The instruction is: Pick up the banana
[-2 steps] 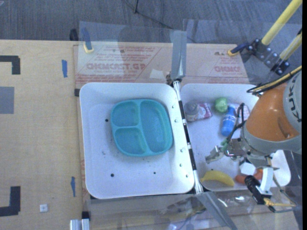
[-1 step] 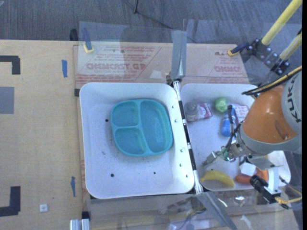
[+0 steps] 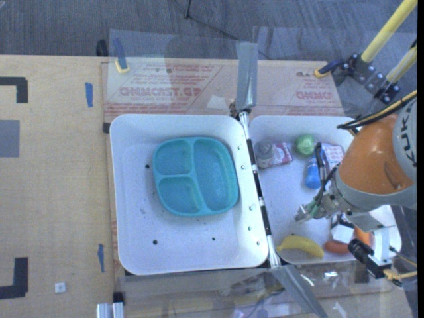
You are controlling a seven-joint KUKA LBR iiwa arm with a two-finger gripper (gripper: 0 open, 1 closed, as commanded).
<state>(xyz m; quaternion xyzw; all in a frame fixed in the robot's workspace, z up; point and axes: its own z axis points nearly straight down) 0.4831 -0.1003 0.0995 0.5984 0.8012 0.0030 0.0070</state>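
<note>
Yellow banana (image 3: pixel 301 246) lies crosswise, ends left and right; hand (image 3: pixel 317 210) grip state unclear.

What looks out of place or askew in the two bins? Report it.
Nothing stands out. The blue divided plate lies flat and slightly turned in the left bin. The banana lies at the near edge of the right bin, among other small items, with the claw above it.

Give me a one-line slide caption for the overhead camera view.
KUKA arm's gripper hovers above a banana in the right bin; a teal divided plate sits in the left bin.
</note>
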